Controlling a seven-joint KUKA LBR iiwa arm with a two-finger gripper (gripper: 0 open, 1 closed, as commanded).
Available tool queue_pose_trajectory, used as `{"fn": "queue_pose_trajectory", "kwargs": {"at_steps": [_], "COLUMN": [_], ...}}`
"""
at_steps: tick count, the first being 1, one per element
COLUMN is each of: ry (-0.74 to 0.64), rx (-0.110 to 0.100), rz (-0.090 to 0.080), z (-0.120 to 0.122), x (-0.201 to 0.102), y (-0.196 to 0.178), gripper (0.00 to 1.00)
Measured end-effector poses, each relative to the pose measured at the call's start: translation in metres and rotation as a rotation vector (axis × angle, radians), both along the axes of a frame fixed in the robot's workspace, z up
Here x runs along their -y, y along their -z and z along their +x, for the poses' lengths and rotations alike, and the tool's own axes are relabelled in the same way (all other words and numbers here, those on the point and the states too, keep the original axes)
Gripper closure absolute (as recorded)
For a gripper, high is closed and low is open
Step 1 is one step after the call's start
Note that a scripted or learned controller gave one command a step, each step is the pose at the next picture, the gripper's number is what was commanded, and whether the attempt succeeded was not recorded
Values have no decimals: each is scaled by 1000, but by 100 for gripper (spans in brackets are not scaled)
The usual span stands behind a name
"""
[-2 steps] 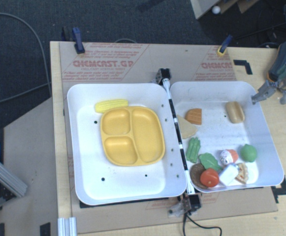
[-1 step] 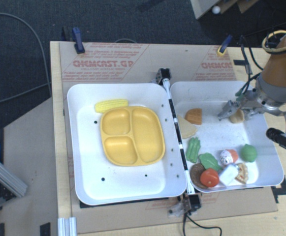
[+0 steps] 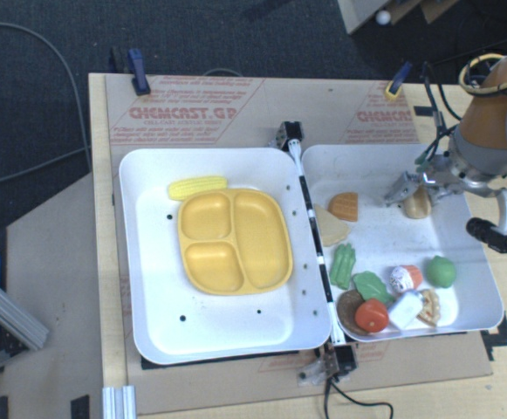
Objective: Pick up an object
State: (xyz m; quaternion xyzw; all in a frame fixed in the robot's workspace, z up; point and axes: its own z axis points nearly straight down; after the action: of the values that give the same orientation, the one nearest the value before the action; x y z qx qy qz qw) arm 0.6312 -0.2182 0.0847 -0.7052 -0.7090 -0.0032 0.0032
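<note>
The jaws point(image 3: 414, 192) hang low over the far part of the right bin point(image 3: 489, 295), their metal fingers splayed to either side of a small tan object point(image 3: 418, 204) that sits just beneath them; whether they are actually pinching it I cannot tell from this slant. That tan piece looks like the likeliest thing to be picked, and the risk, as I judge it, is a glancing close: it is small and rounded, so it could squirt sideways or roll toward the right wall. Just left lies an orange-brown piece point(image 3: 344, 205) on a pale disc point(image 3: 332, 230), near enough to be nudged. The near end of the bin is crowded: green pepper point(image 3: 343, 264), green ball point(image 3: 442, 271), tomato point(image 3: 372, 315). Open floor lies between. The left bin point(image 3: 148, 312) holds a yellow tray point(image 3: 234, 240) and corn point(image 3: 198, 186), well apart.
</note>
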Motion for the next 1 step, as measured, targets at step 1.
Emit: {"fn": "queue_pose_trajectory", "kwargs": {"at_steps": [1], "ry": [2], "rx": [2], "rz": [-10], "z": [-1], "x": [4], "y": [-11], "gripper": [100]}}
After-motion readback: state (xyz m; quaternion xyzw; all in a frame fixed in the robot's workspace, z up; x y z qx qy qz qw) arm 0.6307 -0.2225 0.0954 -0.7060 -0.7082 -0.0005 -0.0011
